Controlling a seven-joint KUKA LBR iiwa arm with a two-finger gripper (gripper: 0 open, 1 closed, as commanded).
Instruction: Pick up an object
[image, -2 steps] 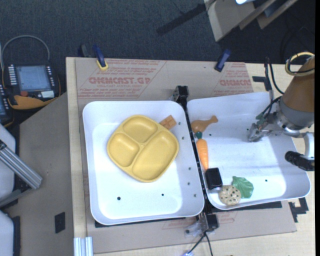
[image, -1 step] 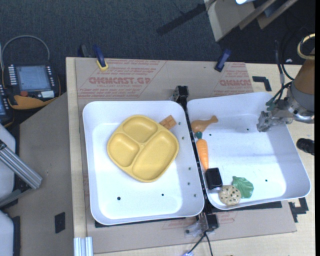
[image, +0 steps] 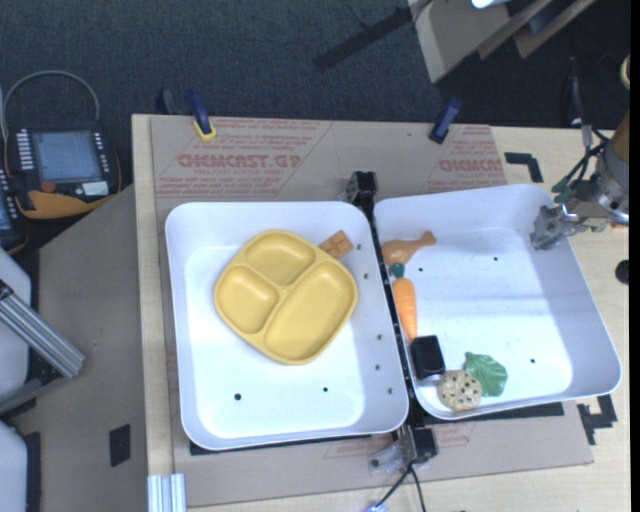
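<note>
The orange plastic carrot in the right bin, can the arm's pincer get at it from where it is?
Probably yes: the orange plastic carrot lies uncovered by the bin's left wall, open floor between it and the pincer.

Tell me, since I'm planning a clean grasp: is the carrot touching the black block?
Cannot tell. In the camera view the carrot's lower tip meets the black block's top corner, with no plain gap or contact.

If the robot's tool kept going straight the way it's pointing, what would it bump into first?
Probably the bare white floor of the right bin. The tool sits at its right rim, pointing down and left. The toys lie farther off; depth is hard to judge.
</note>
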